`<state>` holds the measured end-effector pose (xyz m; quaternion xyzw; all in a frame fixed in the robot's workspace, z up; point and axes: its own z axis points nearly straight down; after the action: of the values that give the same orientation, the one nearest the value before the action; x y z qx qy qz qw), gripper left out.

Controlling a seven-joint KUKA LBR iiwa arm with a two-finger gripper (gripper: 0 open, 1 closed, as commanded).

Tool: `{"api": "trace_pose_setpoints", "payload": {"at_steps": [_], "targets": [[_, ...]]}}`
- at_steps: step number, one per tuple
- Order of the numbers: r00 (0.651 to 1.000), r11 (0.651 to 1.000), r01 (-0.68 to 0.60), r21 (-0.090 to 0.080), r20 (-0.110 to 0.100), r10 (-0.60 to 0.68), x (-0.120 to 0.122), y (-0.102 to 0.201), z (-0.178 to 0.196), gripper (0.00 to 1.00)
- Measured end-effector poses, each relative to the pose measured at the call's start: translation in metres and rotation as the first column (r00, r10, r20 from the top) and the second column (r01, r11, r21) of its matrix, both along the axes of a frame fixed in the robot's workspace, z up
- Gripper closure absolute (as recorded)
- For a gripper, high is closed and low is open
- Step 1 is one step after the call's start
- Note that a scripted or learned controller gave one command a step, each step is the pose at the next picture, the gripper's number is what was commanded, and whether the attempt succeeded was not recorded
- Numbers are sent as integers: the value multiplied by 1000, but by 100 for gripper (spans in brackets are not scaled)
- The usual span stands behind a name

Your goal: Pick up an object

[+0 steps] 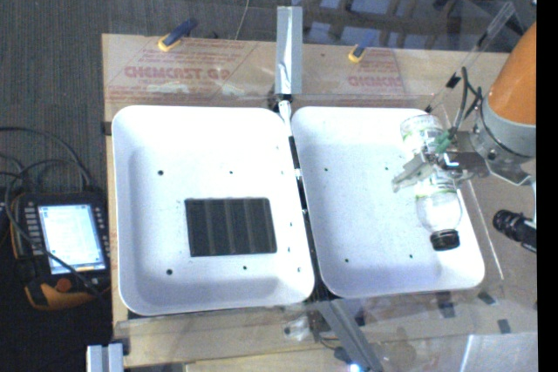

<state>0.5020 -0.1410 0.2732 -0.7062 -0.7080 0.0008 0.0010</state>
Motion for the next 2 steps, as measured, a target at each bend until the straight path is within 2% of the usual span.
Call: {"api": "trace_pose_setpoints", "payload": {"at_steps": [1, 2], "targets": [[999, 999, 43, -1, -1, -43, 49, -50, -58, 0], [991, 991, 136, -1, 0, -136, 58, -78, -35, 0]]}}
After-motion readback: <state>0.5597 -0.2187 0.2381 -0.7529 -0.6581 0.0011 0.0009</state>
